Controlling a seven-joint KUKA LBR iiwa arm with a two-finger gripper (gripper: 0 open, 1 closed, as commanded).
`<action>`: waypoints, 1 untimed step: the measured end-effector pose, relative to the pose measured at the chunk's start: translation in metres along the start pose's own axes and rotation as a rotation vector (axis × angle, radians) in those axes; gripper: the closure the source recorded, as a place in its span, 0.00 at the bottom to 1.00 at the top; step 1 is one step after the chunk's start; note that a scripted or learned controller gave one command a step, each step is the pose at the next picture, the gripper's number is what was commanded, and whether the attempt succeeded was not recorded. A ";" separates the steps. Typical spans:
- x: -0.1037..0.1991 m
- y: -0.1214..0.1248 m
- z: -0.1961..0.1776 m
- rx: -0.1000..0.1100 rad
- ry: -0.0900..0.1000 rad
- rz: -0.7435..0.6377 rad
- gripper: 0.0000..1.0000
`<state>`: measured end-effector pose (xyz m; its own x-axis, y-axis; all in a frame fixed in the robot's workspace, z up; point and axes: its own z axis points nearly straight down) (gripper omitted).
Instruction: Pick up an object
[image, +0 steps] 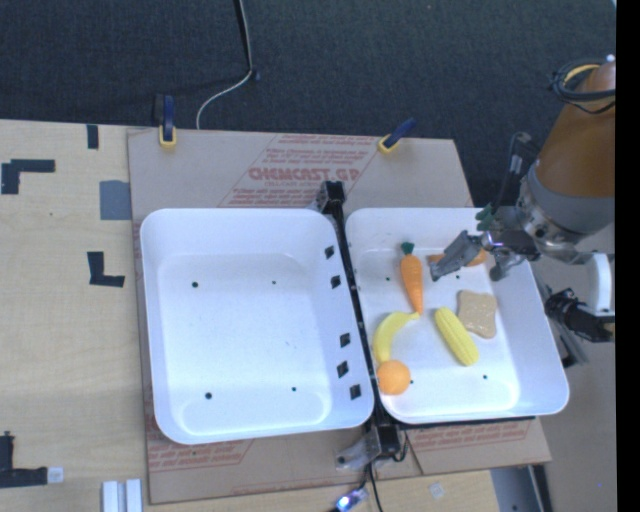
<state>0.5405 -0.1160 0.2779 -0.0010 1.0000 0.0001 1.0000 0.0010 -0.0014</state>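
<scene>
Camera view from above takes in two white bins side by side on a cardboard sheet, and the arm (580, 130) leaning in from the right over the right bin (520, 400). All the objects sit in that bin: a carrot (411, 281) near the divider, a yellow banana (390, 333) curling below it, an orange (393, 377) at the banana's lower end, a corn cob (456, 336) lying at a slant, and a tan slice of bread (478, 313) just beside the cob. The left bin (160, 240) lies across the divider.

The gripper (480, 257) hovers over the upper part of the right bin, its dark fingers spread apart. Something orange shows just behind them, but I cannot tell whether it is a toy or part of the tool, and nothing is clearly gripped between them.

My guess is that the arm is lining up for a grasp. To do it well, it should pick one piece that stands apart from its neighbours; the carrot looks best, since it lies alone and close by. Turning the fingers across its narrow width, not along its length, and coming straight down would help. The bread and corn touch or nearly touch, so a descent there risks nudging both.
</scene>
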 end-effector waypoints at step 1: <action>0.027 0.086 0.096 0.002 0.000 -0.004 0.00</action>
<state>0.6258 -0.0886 0.1816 -0.0048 1.0000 0.0001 1.0000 0.0048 -0.0038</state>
